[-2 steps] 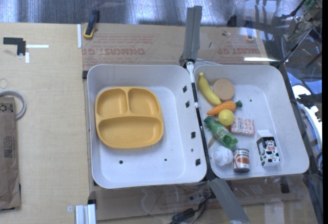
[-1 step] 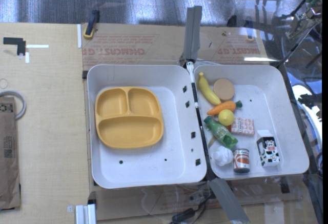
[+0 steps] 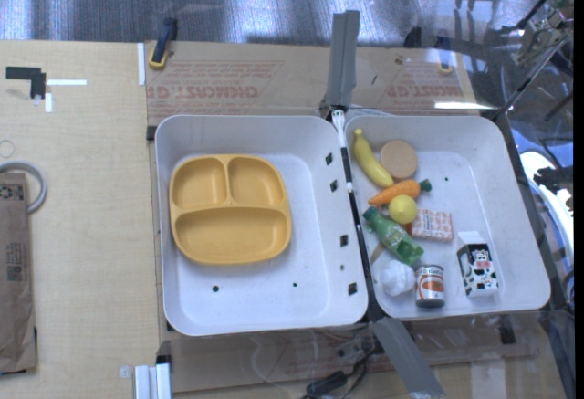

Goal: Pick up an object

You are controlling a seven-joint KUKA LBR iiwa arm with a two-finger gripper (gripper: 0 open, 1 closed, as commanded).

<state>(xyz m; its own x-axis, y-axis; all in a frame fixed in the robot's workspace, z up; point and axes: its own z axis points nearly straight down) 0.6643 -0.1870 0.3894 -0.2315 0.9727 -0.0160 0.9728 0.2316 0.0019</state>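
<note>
The right bin (image 3: 497, 160) holds several small items along its left side. A yellow banana (image 3: 370, 160) lies at the top, beside a round tan disc (image 3: 398, 159). Below them rest an orange carrot (image 3: 394, 193), a yellow lemon (image 3: 402, 210), a green bottle (image 3: 392, 236) and a small red-and-white packet (image 3: 432, 225). Near the front edge sit a white crumpled ball (image 3: 396, 278), a small can (image 3: 429, 286) and a white milk carton with a cow print (image 3: 478, 269).
The left bin (image 3: 274, 297) bears a yellow divided plate (image 3: 230, 208). A cardboard sheet (image 3: 274, 82) lies behind both bins. A brown paper bag (image 3: 15, 265) rests on the wooden bench at the far left.
</note>
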